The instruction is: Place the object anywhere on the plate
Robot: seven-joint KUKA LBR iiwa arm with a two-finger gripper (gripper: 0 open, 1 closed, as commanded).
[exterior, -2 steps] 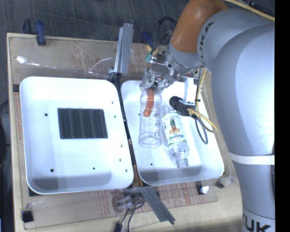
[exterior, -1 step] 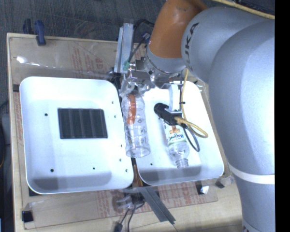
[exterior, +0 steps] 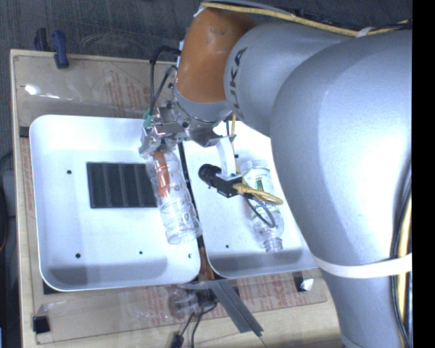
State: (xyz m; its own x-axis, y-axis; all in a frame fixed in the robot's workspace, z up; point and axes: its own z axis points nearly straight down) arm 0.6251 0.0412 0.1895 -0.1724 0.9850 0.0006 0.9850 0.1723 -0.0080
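A dark ribbed plate lies flat in the middle of the left bin. My gripper hangs over that bin's right side, just off the plate's upper right corner. It is shut on the top end of a clear plastic bottle with an orange label. The bottle hangs down from the fingers, tilted, along the plate's right edge. Its lower end overlaps the rim between the two bins.
A second clear bottle lies in the right bin, partly under the arm. The big grey arm covers most of the right side. Blue clamps sit at the bench's far left corner.
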